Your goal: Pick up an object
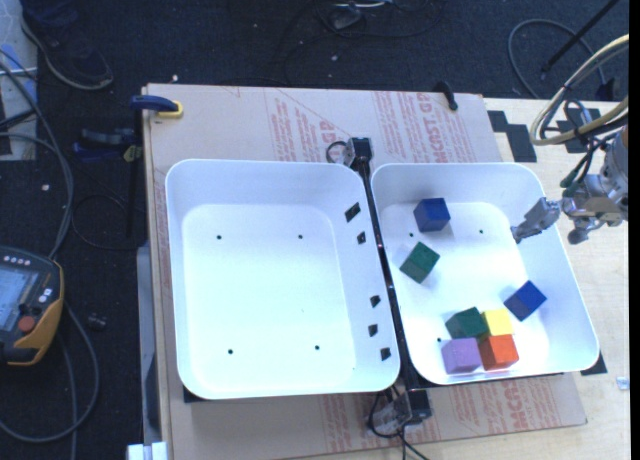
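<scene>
Pincer [556,218] at right bin's [560,278] rim, finger state indeterminate; blue cube [525,299] just below-left sits near wall, risking a rim strike.

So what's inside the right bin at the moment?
The right bin holds seven blocks: two blue blocks, two green blocks, and a yellow block, a purple block and an orange block clustered near its front. Anything beneath that cluster is hidden.

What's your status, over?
Claw at right bin's right rim, holding nothing. Blocks all in right bin: two blue, two green, yellow, orange, purple. Path clear.
</scene>
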{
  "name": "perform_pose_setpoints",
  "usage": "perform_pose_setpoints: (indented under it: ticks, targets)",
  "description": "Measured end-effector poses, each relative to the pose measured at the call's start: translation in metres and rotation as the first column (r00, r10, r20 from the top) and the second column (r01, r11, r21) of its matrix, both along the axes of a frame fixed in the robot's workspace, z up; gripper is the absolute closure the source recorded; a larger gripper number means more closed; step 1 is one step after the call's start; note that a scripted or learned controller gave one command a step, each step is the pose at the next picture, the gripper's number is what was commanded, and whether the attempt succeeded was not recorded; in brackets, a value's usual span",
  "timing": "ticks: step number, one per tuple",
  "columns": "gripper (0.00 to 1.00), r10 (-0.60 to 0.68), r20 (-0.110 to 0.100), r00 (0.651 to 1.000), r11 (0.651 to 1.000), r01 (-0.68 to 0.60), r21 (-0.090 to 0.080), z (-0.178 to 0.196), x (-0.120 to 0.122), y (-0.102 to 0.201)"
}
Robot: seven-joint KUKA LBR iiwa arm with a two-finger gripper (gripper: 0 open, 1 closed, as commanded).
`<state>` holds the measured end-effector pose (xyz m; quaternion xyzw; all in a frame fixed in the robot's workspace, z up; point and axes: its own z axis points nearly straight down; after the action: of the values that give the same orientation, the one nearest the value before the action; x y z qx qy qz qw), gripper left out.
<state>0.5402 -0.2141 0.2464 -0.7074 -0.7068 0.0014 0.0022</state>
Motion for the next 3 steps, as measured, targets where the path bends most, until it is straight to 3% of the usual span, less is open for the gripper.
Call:
perform_pose_setpoints:
  ticks: [1,3]
  targets:
    - [0.00,0.001,0.005,1.000,1.000,-0.001,-0.001,0.002,0.001,0.000]
    - [0.00,0.001,0.000,1.000,1.000,-0.001,0.000,-0.121,0.000,0.010]
